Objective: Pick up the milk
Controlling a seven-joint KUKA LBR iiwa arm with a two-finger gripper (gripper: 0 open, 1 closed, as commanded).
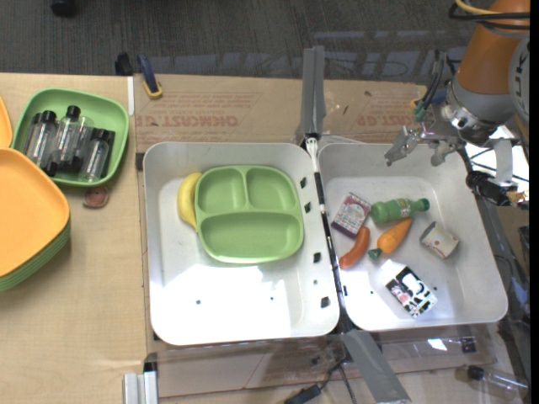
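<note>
The milk [411,291] is a small black-and-white patterned carton lying flat near the front of the right bin [472,310]. My gripper [419,151] hangs over the far edge of that bin, well behind the milk and apart from it. Its two fingers [399,151] are spread, so it is open with nothing between them.
Also in the right bin are a purple-and-white box [350,215], a green bottle [399,209], a carrot [393,236], a red sausage [354,247] and a white-and-tan block [440,241]. The left bin [168,310] holds a green divided plate [249,213] and a banana [187,199].
</note>
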